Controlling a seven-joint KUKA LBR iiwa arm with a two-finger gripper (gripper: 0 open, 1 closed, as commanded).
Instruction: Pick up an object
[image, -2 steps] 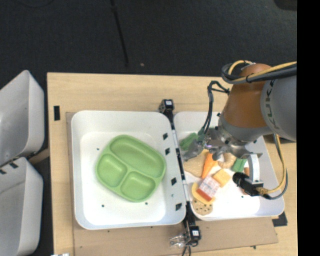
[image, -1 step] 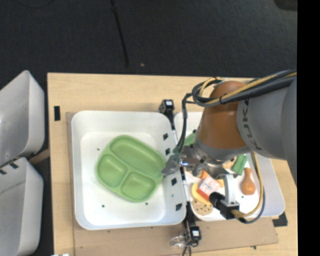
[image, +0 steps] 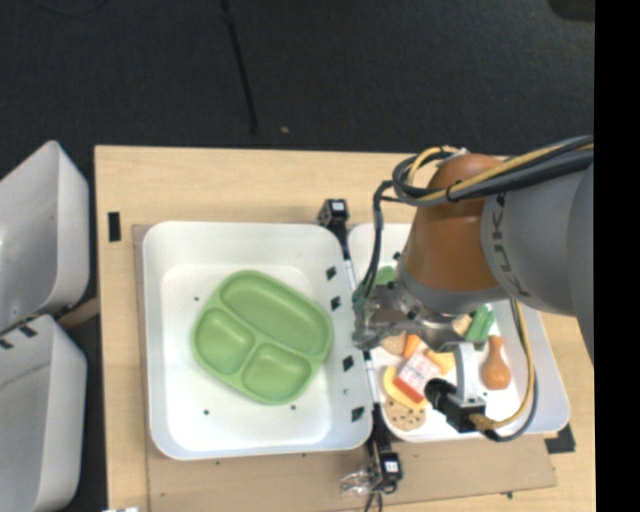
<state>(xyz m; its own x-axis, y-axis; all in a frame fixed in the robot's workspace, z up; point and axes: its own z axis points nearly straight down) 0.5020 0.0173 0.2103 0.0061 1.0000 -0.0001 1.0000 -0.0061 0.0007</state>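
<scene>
Saw arm (image: 470, 240) low over right bin (image: 545, 400), wrist masking jaws; could not tell jaw state. Toys lay in that bin: red-white block (image: 410, 378), orange piece (image: 494, 368), green piece (image: 481, 322). Judged reach step; next needs clean closure, lift. Green tray (image: 262, 336) in left bin (image: 180, 420).

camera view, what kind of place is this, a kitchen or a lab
Most likely a robot lab test bench, not a kitchen: a wooden bench bearing two shallow white bins, a green divided plate in the left one, small toy-like items in the other, and the arm overhead.
</scene>
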